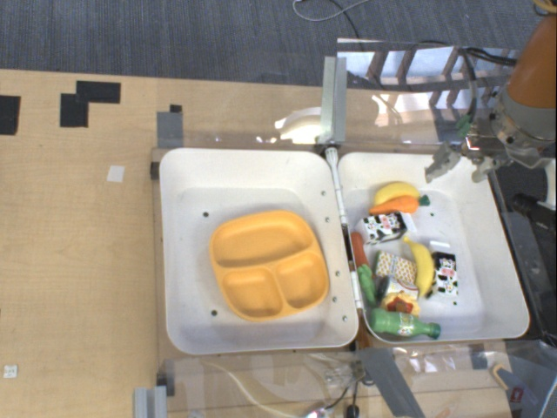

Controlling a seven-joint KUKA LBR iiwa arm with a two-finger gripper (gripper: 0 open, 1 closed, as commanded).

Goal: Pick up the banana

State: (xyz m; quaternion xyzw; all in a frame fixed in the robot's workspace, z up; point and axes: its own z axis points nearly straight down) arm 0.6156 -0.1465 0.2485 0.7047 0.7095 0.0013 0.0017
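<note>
Yellow banana (421, 266) lies in right bin (487, 233), centre toward 5 o'clock, between a patterned packet (396, 269) and a cow-print carton (446, 275). Gripper (459, 167) hangs at the bin's 12 o'clock edge, fingers spread, pinching nothing. Green bottle (403, 324) at 6. Left bin (187, 259) holds an orange divided plate (268, 263).

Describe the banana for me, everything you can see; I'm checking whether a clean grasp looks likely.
The banana is yellow, smooth and gently curved, probably a plastic toy. It lies flat in the right bin, running roughly top to bottom amid the clutter. A patterned packet sits against its left side and a small black-and-white carton against its right. Its lower end meets a red and yellow item. The end effector hangs above the bin's far edge, apart from it.
</note>
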